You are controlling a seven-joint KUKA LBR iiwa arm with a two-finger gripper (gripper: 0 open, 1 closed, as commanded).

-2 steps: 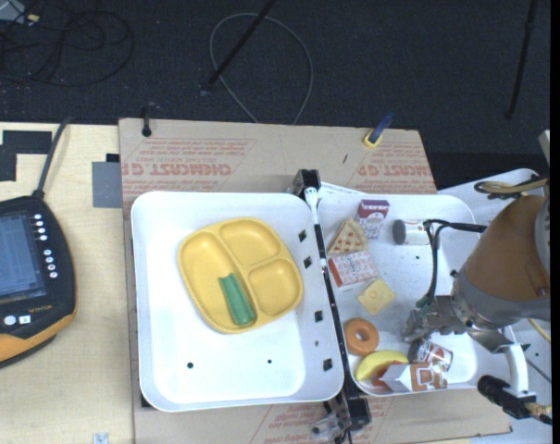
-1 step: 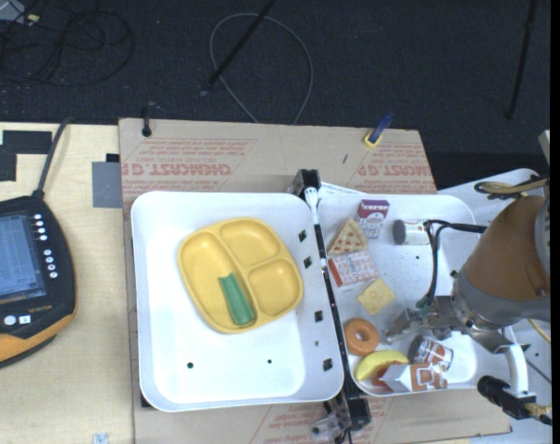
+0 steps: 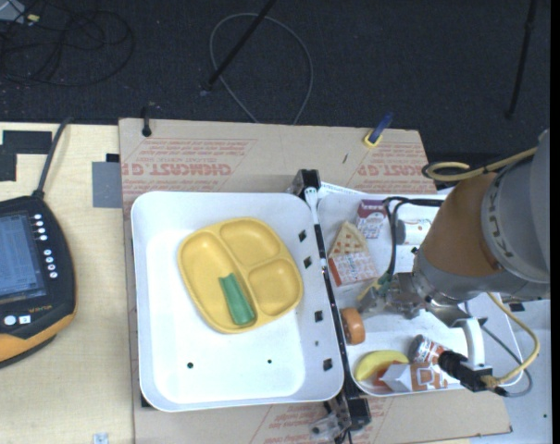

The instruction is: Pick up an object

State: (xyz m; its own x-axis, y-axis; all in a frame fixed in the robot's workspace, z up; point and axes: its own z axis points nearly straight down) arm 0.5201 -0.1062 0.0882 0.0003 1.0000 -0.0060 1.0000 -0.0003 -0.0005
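My arm (image 3: 488, 239) covers much of the right bin (image 3: 340, 359); my gripper (image 3: 383, 292) is blurred beside the box (image 3: 352, 255), grip unreadable

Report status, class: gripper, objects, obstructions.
Gripper low in right bin, nothing seen gripped. Orange object and pizza-slice box close by. Green piece on yellow tray.

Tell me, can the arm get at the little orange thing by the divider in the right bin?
Probably yes. The orange piece lies uncovered on the right bin's floor beside the divider, with the arm just to its right. The divider's closeness could crowd the claw.
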